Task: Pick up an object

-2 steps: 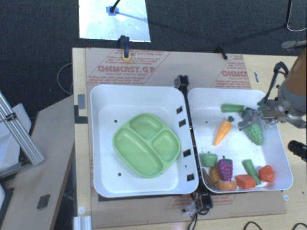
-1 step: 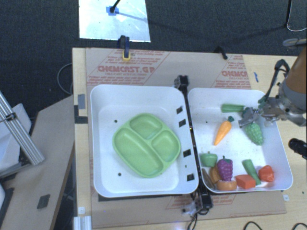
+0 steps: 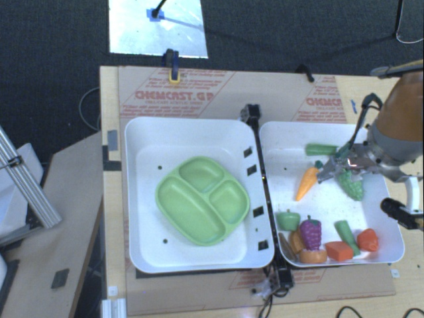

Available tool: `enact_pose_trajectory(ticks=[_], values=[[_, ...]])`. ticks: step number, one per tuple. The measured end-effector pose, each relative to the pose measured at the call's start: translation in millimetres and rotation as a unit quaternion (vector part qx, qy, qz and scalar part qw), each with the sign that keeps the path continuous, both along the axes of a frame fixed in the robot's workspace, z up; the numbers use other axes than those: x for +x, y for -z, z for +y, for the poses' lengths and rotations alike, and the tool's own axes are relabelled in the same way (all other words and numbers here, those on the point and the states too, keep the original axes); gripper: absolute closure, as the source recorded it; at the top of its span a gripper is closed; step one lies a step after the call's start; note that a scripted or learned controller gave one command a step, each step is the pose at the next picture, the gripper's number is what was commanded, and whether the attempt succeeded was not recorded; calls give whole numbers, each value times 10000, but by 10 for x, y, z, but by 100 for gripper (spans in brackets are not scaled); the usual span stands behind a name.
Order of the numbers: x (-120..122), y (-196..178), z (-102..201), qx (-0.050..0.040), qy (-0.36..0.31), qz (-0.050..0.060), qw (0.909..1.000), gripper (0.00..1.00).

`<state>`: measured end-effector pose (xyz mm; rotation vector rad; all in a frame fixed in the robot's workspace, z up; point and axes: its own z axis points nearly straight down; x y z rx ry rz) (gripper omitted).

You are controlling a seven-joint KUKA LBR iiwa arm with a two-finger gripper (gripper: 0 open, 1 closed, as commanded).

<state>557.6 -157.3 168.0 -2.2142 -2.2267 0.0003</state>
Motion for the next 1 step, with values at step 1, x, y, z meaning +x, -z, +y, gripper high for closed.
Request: enact_pose_trajectory(ticks=[1], values=[[88,514,60,2,-1,5,10000,0]])
